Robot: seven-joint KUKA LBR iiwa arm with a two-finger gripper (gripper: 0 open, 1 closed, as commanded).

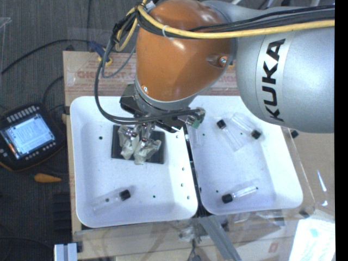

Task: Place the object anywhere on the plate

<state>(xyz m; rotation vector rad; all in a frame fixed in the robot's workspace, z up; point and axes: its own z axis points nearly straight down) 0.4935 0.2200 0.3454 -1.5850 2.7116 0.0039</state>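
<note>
- We see the gripper low over the left bin, its fingertips down on a small dark plate near the bin's centre.
- We cannot tell how its tips are set, nor whether anything sits between them; pale, shiny shapes crowd the spot.
- We count clear vials with black caps as the loose objects: one vial lies in the left bin's near corner, well apart from the plate.
- In the right bin we find two more at the far side and another toward the near edge.
- The grey arm with its orange band reaches in from the right, trailing black and yellow cables.
- A handheld pendant rests left of the bench.
</note>
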